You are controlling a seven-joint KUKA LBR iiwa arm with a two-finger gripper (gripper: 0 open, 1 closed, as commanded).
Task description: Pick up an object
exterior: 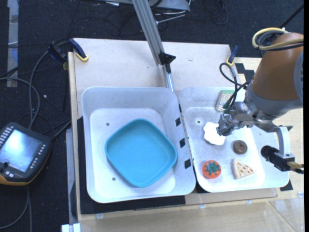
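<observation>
Over the right bin [193, 111]: gripper [225, 128] low, touching a white lump [213, 134], finger state impossible to tell. Nearby in that bin: brown round piece [240, 147], toy tomato [211, 169], pizza-slice toy [243, 169]. Left bin [96, 100]: blue tray [140, 152].

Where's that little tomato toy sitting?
The tomato toy lies in the right bin, near its front edge, just left of the pizza slice.
</observation>
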